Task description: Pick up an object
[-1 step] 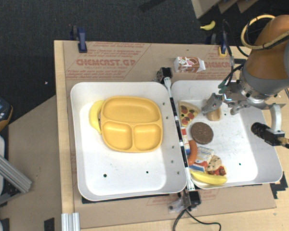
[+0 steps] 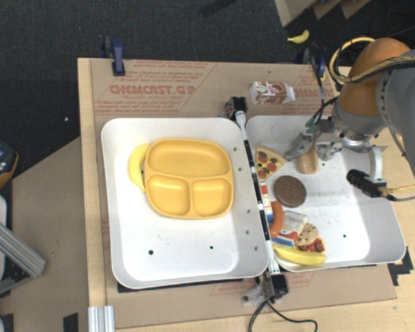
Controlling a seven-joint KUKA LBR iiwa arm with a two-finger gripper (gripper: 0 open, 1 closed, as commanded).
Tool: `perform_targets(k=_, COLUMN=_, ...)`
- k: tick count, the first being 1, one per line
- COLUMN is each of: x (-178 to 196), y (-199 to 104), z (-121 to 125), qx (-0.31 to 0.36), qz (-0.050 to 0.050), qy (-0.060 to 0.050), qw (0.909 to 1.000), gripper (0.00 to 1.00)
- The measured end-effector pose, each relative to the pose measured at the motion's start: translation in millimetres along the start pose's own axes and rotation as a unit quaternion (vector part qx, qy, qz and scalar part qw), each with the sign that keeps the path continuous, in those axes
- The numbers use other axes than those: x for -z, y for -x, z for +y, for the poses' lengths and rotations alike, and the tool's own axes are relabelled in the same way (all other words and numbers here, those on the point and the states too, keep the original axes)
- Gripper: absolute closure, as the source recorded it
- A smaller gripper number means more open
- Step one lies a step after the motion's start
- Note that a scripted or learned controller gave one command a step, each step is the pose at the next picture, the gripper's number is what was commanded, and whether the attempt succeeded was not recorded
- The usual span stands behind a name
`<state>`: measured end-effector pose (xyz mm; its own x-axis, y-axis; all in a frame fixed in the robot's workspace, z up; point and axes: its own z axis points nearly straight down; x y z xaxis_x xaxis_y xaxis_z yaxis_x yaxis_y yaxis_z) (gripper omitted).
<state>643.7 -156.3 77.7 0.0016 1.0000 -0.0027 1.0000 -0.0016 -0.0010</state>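
The gripper (image 2: 308, 151) is hanging low over the upper part of the right bin (image 2: 373, 227), at about twelve o'clock of that bin's floor, with the arm (image 2: 373, 88) reaching in from the three o'clock side of the view. Whether its jaws are released or clenched I cannot tell: a small tan piece (image 2: 306, 162) is showing right at the tip, but the wrist is covering the contact, so I cannot say whether it is being held. The other candidates are lying along the bin's left wall, all toward seven or eight o'clock from the tip. Nearest is the pizza slice (image 2: 269, 162), just beside the tip at nine o'clock, its point aiming toward the divider. Below it the brown round disc (image 2: 290, 191) is sitting at about seven o'clock, near but apart from the slice. Further down, a pile of small food toys (image 2: 295, 231) and the banana (image 2: 299, 256) are lying in the lower left corner, the banana's long axis running roughly nine to three. The yellow divided plate (image 2: 189, 177) is resting in the left bin (image 2: 124, 241), well apart. The tan piece and pizza slice look like the likeliest targets, needing the shortest move.
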Motion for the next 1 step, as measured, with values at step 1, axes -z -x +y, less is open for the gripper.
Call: perform_targets(k=1, x=17.9, y=-2.5, z=1.0, qx=0.001, qz=0.000, qy=0.003, qw=1.0000, gripper=1.00)
